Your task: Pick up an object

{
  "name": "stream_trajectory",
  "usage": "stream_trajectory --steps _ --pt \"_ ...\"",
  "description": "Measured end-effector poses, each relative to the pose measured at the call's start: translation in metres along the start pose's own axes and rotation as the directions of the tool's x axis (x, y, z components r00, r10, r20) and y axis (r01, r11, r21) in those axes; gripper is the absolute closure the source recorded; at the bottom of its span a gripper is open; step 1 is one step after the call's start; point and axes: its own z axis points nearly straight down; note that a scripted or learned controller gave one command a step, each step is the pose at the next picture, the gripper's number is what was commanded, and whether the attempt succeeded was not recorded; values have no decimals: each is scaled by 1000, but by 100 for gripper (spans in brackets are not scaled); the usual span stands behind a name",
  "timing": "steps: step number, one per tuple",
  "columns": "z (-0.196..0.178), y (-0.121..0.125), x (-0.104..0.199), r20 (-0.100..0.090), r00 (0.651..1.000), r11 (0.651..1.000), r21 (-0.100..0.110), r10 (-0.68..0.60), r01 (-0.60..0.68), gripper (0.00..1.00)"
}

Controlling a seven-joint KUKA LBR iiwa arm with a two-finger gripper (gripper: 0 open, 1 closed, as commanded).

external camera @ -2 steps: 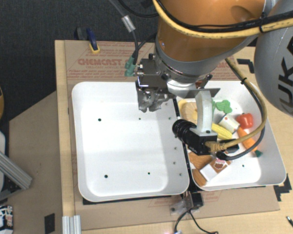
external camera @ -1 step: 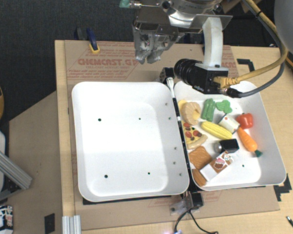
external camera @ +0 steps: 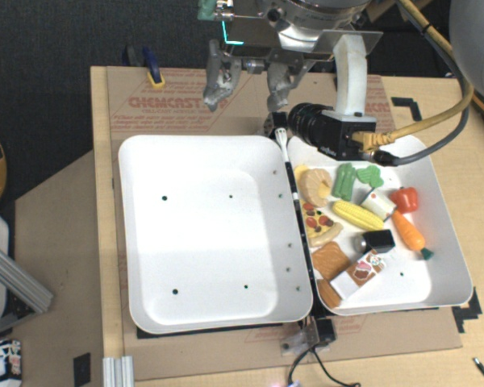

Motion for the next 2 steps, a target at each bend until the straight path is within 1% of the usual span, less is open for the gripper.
stream_trajectory --steps 1,2 --pt "-11 0 1 -2 1000 1000 -4 -2 2 100" --pt "-10 0 1 -1 1000 1000 -3 -2 2 0"
